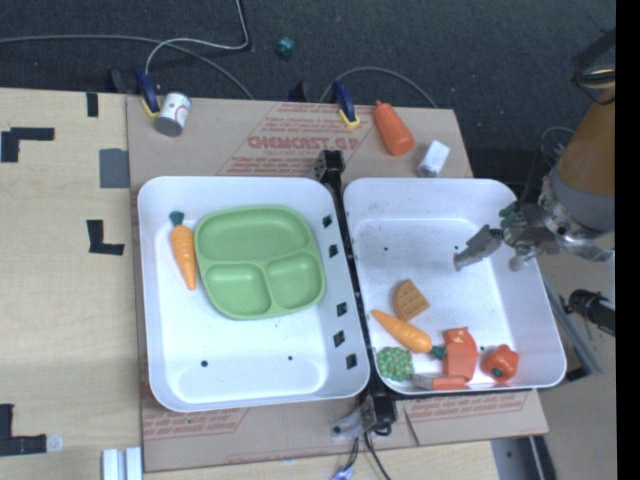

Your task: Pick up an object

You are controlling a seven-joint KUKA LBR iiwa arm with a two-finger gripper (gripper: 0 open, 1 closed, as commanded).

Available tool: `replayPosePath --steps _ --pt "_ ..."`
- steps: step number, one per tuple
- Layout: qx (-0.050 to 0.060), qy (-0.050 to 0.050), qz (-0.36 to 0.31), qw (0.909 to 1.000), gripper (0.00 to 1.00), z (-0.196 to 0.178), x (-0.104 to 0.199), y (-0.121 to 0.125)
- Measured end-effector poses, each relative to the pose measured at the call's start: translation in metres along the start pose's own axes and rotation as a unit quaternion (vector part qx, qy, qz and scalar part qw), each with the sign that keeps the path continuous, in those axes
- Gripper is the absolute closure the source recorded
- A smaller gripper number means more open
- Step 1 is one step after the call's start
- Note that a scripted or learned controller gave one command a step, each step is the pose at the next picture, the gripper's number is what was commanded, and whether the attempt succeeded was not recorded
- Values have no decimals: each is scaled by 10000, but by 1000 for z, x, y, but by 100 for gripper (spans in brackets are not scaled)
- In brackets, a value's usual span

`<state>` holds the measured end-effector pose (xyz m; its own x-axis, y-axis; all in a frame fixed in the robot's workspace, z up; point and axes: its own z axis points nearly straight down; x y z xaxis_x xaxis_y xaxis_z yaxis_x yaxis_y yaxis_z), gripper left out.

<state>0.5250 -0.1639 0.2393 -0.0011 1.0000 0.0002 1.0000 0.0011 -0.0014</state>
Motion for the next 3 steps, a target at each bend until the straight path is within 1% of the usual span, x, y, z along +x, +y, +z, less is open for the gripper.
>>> replayPosePath --steps 1,2,3 --pt "10 4 -5 10000 0 90 61 34" --pt "-18 -1 1 10000 0 153 63 10" --pt "-25 -16 4 10000 100 144 62 10"
